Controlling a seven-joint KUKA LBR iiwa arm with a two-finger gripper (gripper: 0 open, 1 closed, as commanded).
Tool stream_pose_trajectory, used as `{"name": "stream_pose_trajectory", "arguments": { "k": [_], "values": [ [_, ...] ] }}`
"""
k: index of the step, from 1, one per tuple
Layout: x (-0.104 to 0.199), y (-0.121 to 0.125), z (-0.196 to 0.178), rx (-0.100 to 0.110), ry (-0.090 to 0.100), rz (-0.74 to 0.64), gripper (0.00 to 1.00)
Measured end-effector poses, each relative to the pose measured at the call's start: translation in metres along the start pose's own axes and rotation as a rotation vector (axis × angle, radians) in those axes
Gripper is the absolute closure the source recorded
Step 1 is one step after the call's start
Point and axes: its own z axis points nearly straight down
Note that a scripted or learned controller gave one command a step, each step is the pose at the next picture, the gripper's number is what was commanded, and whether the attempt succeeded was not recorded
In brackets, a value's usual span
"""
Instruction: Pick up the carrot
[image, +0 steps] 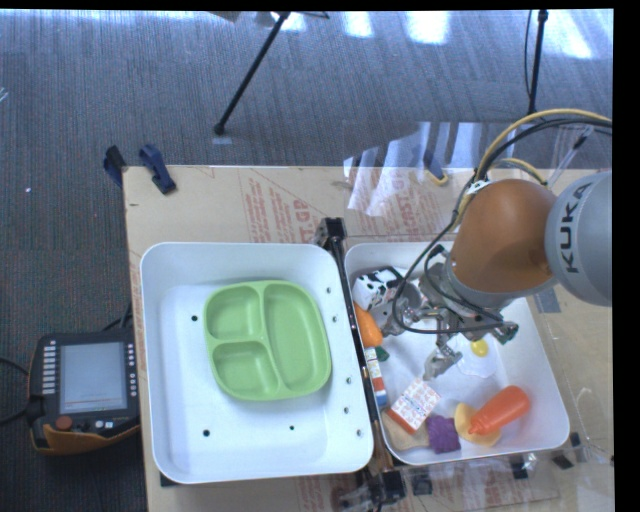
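1. Carrot (369, 327) lies in the right bin (553, 380), against its left wall, just below the black-and-white toy (371, 290).
2. My jaws (440, 362) hang right of the carrot, apart from it; width I cannot tell.
3. Orange bottle (500, 409) sits well right of the carrot.

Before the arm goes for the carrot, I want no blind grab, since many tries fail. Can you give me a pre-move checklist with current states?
1. Carrot located: ok, it lies at the left wall of the right bin.
2. Carrot unobstructed: not ok, the arm hides part of it.
3. Gripper over the carrot: not ok, it hangs to the carrot's right, nearer the checkered block.
4. Finger opening: cannot tell.
5. Crowding: not ok, a black-and-white toy sits just behind the carrot.
6. Gripper free of load: cannot tell.
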Motion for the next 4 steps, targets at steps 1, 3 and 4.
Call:
{"name": "stream_pose_trajectory", "arguments": {
  "k": [1,3,4],
  "values": [
    [-0.060,-0.010,-0.103,-0.008,-0.012,0.085,0.00],
    [-0.002,0.017,0.005,-0.017,0.011,0.675,0.00],
    [-0.035,0.072,-0.099,-0.013,0.006,0.984,0.00]
  ]
}}
